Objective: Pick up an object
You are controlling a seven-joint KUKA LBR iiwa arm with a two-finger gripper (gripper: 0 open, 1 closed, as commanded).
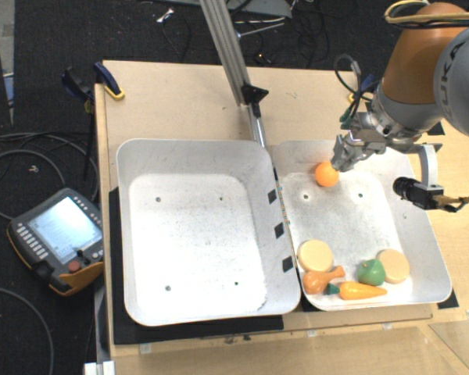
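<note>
The arm [430, 61] reaches into the right bin [422, 244]. Its gripper [345, 159] sits just above the orange ball [326, 175], at the ball's one o'clock; whether it grips, I cannot tell. It should centre over the ball before closing.

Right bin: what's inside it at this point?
In the right bin: an orange ball under the gripper, and a cluster of toy foods at the near edge. The cluster's overlaps hide some parts.
</note>
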